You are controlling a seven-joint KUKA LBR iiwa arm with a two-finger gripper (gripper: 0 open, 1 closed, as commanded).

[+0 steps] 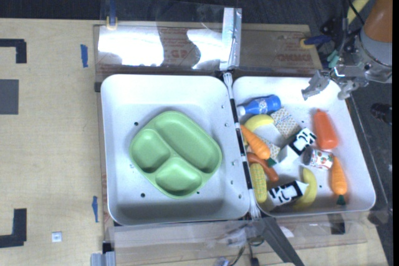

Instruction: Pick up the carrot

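Carrot (338,179) lies in the right bin (361,134), near the front right corner, tip toward the back, dark green stub toward the front rim. Just beside it on the left: small red-and-white can (320,160) and a banana (308,191). Larger orange piece (325,128) sits further back, touching nothing of the carrot. Second carrot-like piece (257,144) lies along the left wall of the same bin, crowded by corn (258,182) and a blue bottle (260,104). Claw (328,85) hangs over the bin's back right corner, well apart from the carrot, fingers spread, nothing between them. Likely a light, hard plastic toy, smooth and tapered, so prone to slip. Best hold judged across the thick middle, jaws square to its length. Left bin (118,96) carries a green divided plate (176,152).
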